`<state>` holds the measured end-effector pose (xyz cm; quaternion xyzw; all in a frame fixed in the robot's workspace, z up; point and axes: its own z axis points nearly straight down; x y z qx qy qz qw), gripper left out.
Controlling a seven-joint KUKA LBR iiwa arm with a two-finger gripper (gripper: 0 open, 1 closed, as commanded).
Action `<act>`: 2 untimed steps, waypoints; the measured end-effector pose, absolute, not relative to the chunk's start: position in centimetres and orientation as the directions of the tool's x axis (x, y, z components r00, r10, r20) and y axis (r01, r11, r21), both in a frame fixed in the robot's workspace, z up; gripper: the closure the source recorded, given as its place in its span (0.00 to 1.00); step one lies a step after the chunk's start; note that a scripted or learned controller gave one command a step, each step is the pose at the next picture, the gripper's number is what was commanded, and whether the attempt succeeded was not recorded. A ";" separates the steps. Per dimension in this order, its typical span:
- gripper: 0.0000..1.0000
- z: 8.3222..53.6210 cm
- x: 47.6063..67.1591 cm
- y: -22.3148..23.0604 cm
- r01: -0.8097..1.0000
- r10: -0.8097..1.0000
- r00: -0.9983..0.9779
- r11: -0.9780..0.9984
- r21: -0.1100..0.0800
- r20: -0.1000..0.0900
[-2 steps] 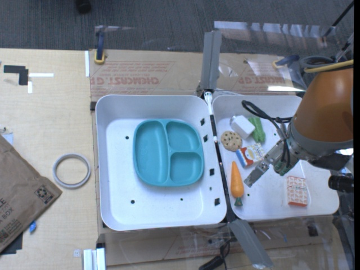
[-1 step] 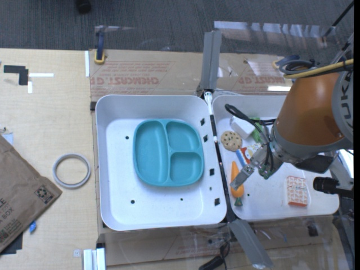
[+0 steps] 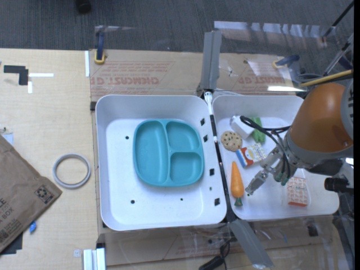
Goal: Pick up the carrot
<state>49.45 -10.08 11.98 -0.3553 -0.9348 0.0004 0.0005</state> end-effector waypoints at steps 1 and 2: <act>0.00 19.1 47.8 -2.5 0.494 0.494 -0.869 0.869 0.000 -0.001; 0.00 19.1 50.7 -4.8 0.434 0.434 -0.901 0.901 0.000 -0.002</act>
